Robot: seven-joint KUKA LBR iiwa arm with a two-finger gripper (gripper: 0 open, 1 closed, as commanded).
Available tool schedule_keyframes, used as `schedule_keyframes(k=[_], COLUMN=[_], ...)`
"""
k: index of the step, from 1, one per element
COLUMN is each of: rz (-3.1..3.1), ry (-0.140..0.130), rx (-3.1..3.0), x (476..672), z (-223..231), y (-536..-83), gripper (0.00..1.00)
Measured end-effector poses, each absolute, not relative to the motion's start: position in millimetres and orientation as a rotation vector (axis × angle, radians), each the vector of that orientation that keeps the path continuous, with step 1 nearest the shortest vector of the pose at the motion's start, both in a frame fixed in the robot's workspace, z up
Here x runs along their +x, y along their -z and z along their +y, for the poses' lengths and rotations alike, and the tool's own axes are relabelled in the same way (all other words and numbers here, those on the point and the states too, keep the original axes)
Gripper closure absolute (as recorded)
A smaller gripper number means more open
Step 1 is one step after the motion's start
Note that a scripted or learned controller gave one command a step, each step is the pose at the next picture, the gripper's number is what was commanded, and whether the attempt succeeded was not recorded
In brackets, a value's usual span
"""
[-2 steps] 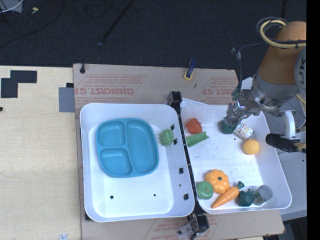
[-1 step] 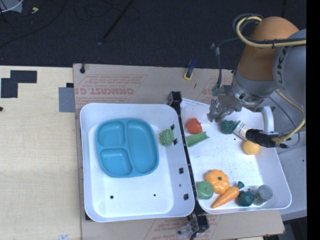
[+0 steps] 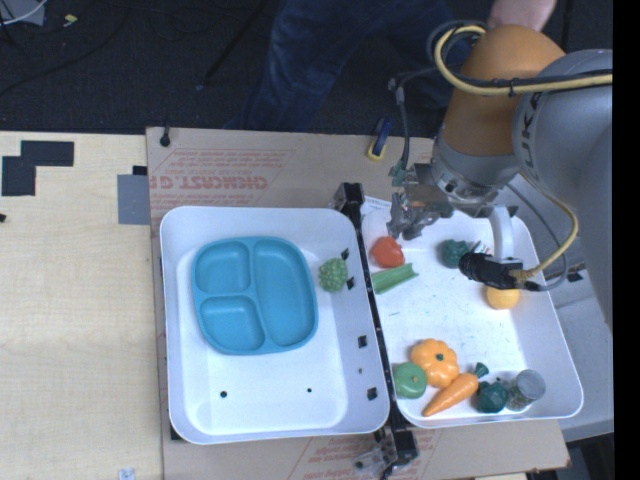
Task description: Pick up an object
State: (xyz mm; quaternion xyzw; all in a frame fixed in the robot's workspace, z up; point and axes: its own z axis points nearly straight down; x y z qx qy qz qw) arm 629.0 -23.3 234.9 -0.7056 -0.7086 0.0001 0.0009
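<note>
Tomato (image 3: 387,252): probably the pick here, judged from how close it sits, just below and slightly left of the gripper (image 3: 408,226)
Tomato look: small, red-orange, rounded, smooth and a bit shiny, so likely a plastic toy
Tomato spot: right bin (image 3: 548,320), near the upper-left corner, apparently touching the end of the green stick (image 3: 393,278)
Handling guess: expected to be light and stiff; nothing fragile is suspected, but the glossy round shell could be squirted out if it's pinched off-centre
Where to grab: best taken across the widest middle, straight from above, with the side away from the green stick kept free for one finger
Fingers: dark, pointed down just above the tomato; whether they're spread or pinched can't be told from this angle, and nothing is seen between them
Neighbours: a dark green broccoli (image 3: 455,252) is seen to the right of the fingers, a yellow lemon (image 3: 502,297) further right and lower
Far from fingers: pumpkin (image 3: 435,360), carrot (image 3: 450,393) and a green round piece (image 3: 408,379) are bunched at the near edge
Other bin: blue tray (image 3: 252,294) and a light green broccoli (image 3: 334,274), well left of the fingers
</note>
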Motion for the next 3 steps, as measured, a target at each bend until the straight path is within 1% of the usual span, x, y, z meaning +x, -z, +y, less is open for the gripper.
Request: schedule_keyframes(k=[1,2,3], rz=[-2.226,-2.222,-2.220], ry=[0.000,-0.005,-0.003], rx=[-2.214,-2.217,-2.221], x=[627.3,636.3,632.1], z=[33,63,57], y=[-238,-216,-229], gripper=[1.00,1.00,1.00])
